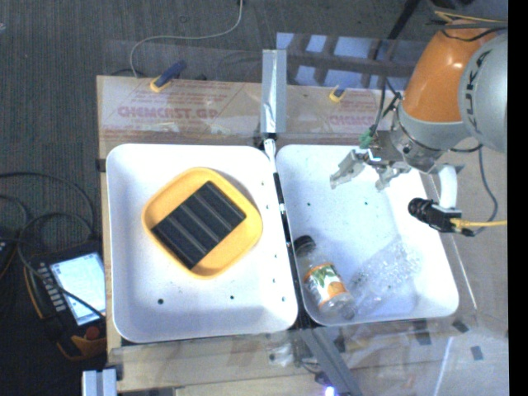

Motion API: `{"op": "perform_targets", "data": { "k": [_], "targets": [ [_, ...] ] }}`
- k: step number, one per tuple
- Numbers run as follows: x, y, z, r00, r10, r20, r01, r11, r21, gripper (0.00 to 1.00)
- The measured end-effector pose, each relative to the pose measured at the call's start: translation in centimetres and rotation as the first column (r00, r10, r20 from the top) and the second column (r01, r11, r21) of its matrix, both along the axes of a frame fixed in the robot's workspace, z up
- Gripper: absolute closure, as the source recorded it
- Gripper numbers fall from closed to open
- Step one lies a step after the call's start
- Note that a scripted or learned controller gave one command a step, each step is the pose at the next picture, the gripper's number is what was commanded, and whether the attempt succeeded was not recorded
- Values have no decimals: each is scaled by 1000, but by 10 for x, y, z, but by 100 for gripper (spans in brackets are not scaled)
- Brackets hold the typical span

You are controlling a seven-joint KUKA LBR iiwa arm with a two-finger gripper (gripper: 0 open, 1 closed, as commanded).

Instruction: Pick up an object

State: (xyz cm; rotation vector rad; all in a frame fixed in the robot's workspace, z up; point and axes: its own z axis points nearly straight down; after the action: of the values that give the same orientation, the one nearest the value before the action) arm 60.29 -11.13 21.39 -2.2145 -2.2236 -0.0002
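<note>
A yellow tray-like object with a black ribbed insert (203, 222) lies tilted in the left bin (132, 304). In the right bin (429, 304) a small jar with an orange and green label and a black cap (322, 283) lies on its side near the front left corner. A crumpled clear plastic piece (384, 272) rests beside it. My gripper (365, 170) hangs open over the back of the right bin, its two fingers (345, 172) spread apart with nothing between them, well behind the jar.
A black cylindrical part with a yellow cable (433, 211) juts out at the right bin's right edge. The bins' shared divider (282, 213) runs down the middle. Clamps (165, 76) and cardboard sit behind the bins. A handheld pendant (66, 285) lies on the floor at left.
</note>
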Motion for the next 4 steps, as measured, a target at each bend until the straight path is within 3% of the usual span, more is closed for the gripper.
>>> {"op": "perform_targets", "data": {
  "k": [1, 2, 3, 4],
  "targets": [
    [-56, 55, -31, 1000, -14, -2, 14, 1000, -1, 0],
    [-55, 56, -23, 1000, -12, -3, 12, 1000, 3, 100],
    [-55, 56, -23, 1000, -12, -3, 12, 1000, 3, 0],
    [-23, -12, -20, 1000, 10, 1, -10, 1000, -2, 0]
  ]
}}
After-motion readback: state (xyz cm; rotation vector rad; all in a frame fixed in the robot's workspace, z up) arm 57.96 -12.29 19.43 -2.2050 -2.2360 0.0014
